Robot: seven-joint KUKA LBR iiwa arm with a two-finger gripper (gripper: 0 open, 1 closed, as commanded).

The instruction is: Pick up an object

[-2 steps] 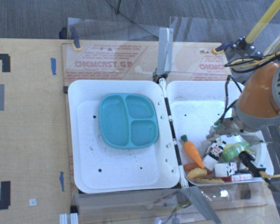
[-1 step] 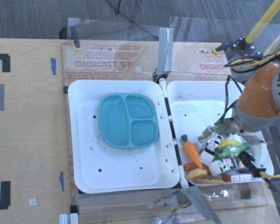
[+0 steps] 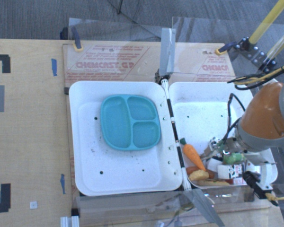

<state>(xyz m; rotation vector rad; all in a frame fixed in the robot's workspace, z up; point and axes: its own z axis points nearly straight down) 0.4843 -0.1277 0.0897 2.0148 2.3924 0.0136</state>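
In the right bin [image 3: 199, 112], several small objects lie crowded at the near edge. An orange carrot [image 3: 191, 154] lies at a slant close to the bin's left wall. A pale yellow food piece [image 3: 199, 175] sits just in front of it, with a small red item [image 3: 194, 169] between them. A white carton with red and green print [image 3: 230, 171] lies to their right. My gripper [image 3: 215, 147] hangs low over this cluster, just right of the carrot and above the carton. The wrist hides part of what lies beneath it.
The left bin [image 3: 85, 141] holds a teal divided plate [image 3: 130, 122] in its far half. The grey arm with its orange band [image 3: 265, 117] covers the right bin's right side. Cables and a yellow bar [image 3: 267, 20] stand at the far right.
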